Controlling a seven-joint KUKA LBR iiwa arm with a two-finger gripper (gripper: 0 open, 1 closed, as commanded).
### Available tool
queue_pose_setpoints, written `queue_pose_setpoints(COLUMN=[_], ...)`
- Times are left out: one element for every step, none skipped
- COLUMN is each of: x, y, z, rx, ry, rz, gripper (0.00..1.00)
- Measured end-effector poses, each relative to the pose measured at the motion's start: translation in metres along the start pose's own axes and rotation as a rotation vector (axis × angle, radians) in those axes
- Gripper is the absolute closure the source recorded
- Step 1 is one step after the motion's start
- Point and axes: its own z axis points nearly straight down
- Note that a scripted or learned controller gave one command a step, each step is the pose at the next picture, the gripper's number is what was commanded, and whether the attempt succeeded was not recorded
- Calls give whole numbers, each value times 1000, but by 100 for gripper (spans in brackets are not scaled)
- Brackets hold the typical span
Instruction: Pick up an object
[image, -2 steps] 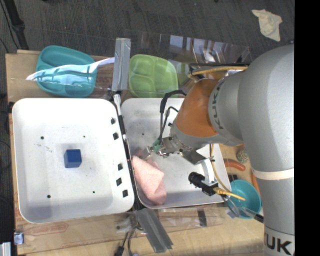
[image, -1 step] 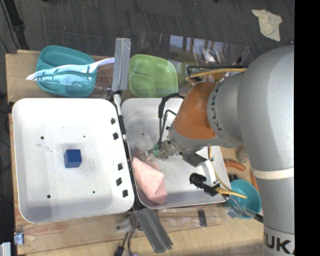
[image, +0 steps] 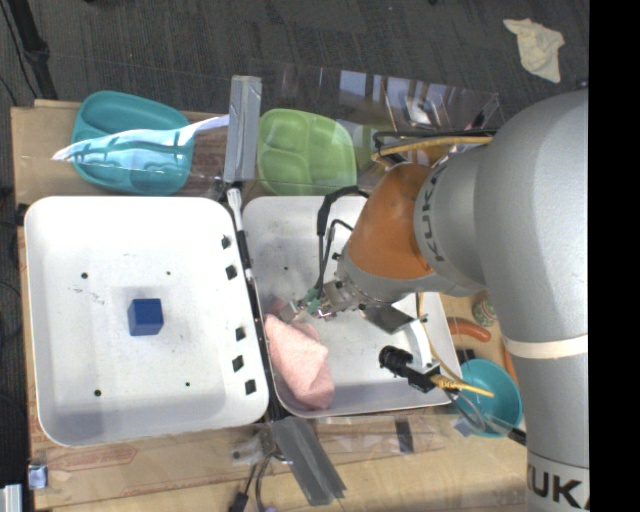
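A blue cube (image: 146, 316) sits in the left white bin (image: 60, 240), left of its middle. A pink soft object (image: 298, 359) lies in the right bin (image: 270, 230), against its left wall near the front. My gripper (image: 318, 303) hangs low in the right bin, just above the pink object's far end; the orange-banded wrist covers most of it. Whether anything sits between its fingers cannot be made out.
A green tray (image: 305, 150) and a teal scoop-shaped container (image: 130, 140) rest beyond the bins. A teal bowl (image: 495, 395) and a small orange thing (image: 466, 328) lie right of the right bin. The big grey arm (image: 520, 230) covers the right side.
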Motion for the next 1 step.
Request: queue_pose_setpoints(x=[0], y=[0], z=[0], rx=[0], ry=[0], rz=[0], gripper=[0])
